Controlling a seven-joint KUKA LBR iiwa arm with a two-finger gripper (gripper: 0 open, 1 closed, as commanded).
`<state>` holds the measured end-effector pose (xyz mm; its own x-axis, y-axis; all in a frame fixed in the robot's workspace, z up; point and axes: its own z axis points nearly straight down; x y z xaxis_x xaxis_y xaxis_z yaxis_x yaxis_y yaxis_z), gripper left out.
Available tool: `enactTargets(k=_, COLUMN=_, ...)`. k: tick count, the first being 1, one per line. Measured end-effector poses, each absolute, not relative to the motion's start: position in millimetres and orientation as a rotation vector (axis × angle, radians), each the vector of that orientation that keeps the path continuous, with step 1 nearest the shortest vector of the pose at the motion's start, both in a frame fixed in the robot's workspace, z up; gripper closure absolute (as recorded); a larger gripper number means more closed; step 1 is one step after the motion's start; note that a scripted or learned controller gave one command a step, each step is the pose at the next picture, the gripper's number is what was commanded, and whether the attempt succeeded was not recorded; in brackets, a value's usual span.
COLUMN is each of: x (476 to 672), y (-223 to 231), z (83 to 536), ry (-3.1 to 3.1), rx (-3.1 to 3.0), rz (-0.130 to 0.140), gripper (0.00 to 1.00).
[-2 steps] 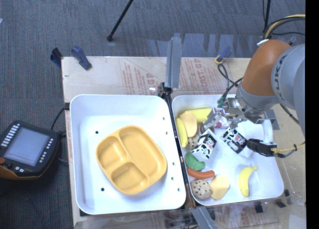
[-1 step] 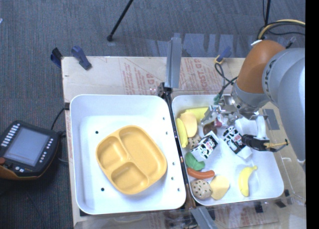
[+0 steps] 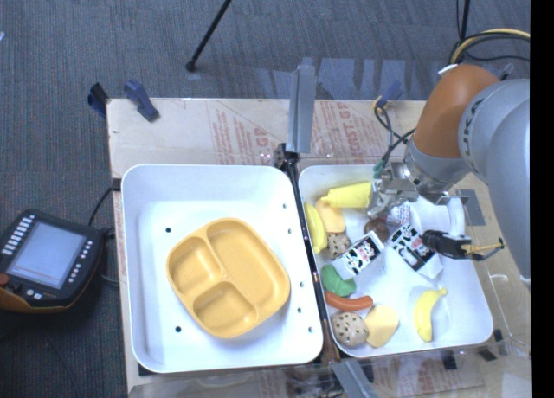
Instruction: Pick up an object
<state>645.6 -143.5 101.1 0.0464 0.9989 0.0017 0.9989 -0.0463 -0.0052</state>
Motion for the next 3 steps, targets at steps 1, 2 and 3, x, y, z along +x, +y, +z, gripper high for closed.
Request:
enactTargets(k=1, x=645.3, y=-143.6, z=100.5, ry=-2.166, rx=-2.268, rz=0.005, gripper=0.0)
enactTargets(k=2, x=645.2, y=-143.3, z=109.4, ry=-2.166, rx=-2.264, rz=0.007, gripper=1.0)
enactTargets(k=3, x=645.1, y=-143.3, z=109.2, ry=-2.167, rx=-2.263, rz=0.008, gripper=0.0)
